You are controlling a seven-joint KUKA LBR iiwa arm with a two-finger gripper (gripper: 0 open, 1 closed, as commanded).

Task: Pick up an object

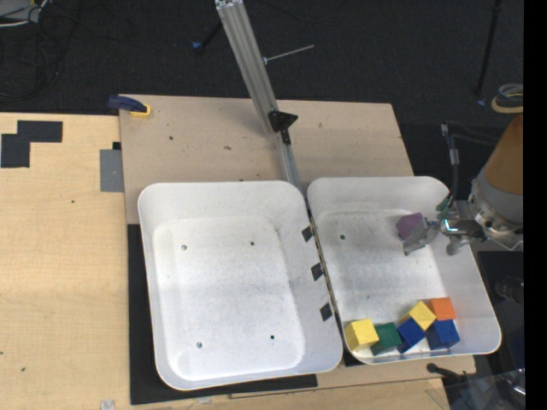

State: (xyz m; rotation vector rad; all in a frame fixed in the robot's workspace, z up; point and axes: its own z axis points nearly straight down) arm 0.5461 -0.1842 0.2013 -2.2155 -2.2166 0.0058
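A purple block (410, 225) hangs a little above the floor of the right bin (376, 199), in its upper right part. It casts a grey shadow just below itself. My gripper (429, 227) reaches in from the right edge and is shut on the block, which sits at its fingertips. Several more blocks lie along the bin's near right corner: a yellow block (361, 332), a green block (385, 338), a blue block (410, 335), a second yellow block (421, 315), an orange block (442, 307) and a dark blue block (443, 335).
The left bin (162, 207) stands beside the right one, with black clips along the shared rim. A slanted aluminium rail (252, 67) rises behind the bins. The arm's grey and orange wrist (504, 186) overhangs the right bin's far right rim.
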